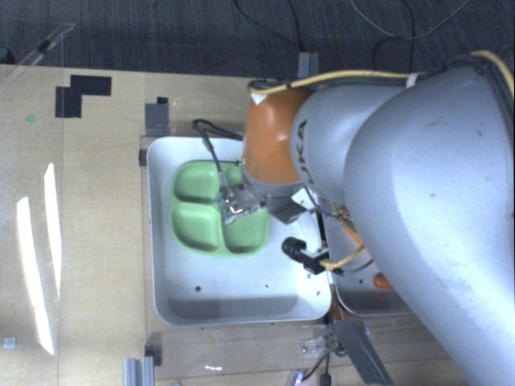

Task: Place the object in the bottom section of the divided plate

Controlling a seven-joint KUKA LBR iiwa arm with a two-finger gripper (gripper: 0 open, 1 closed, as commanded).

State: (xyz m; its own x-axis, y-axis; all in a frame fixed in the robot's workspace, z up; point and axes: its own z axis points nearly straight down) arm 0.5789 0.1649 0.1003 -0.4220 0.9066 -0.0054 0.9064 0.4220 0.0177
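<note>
Apparently mid-placement: hovering with gripper [234, 205] over green divided plate [216, 207], finger state impossible to tell, next needing release above bottom section.

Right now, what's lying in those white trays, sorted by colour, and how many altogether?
Green: 1, the divided plate in the left bin
Orange: 1, a small object in the right bin, mostly hidden by the arm
Total: 2

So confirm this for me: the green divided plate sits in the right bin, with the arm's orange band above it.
Not quite. The camera view shows the green divided plate in the left bin, not the right one. The rest holds: the arm's orange band is above the plate.
</note>
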